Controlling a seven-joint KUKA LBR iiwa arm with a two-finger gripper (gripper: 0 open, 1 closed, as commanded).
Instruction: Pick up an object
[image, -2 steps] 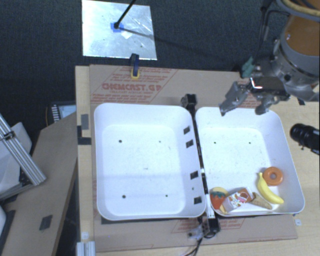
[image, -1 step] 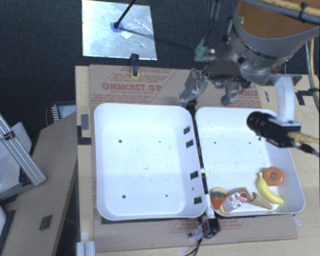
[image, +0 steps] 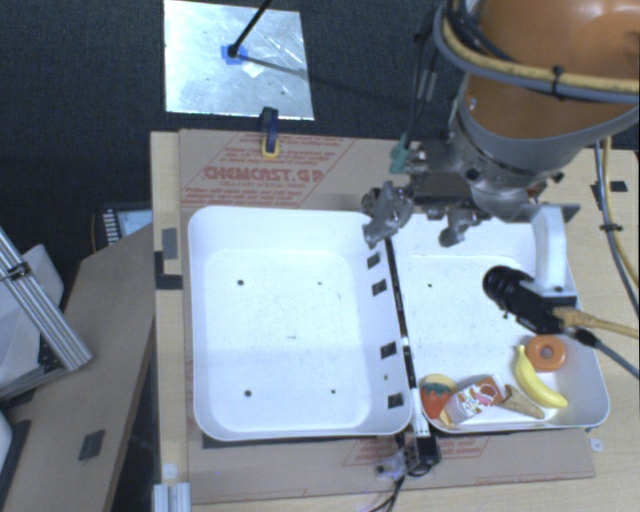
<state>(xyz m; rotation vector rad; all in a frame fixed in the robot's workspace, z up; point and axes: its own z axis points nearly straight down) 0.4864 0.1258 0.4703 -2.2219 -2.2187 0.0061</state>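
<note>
Several small objects lie in the near right corner of the right bin (image: 450, 300): a yellow banana (image: 538, 380), an orange ring-shaped piece (image: 546, 352), a red-orange rounded fruit (image: 436, 396), a red and white packet (image: 476, 397) and a tan cone (image: 523, 404). My gripper (image: 420, 224) hangs over the far left part of the right bin, close to the divider between the bins. Its fingers stand open, one fingertip (image: 383, 216) over the divider, with nothing between them. The objects are well away from it, toward the near edge.
The left bin (image: 215, 300) sits beside the right one on a cardboard sheet (image: 270, 165). A black cylinder (image: 518, 293) on a white bracket sticks out over the right bin. A shiny metal sheet (image: 238, 60) lies beyond the bench.
</note>
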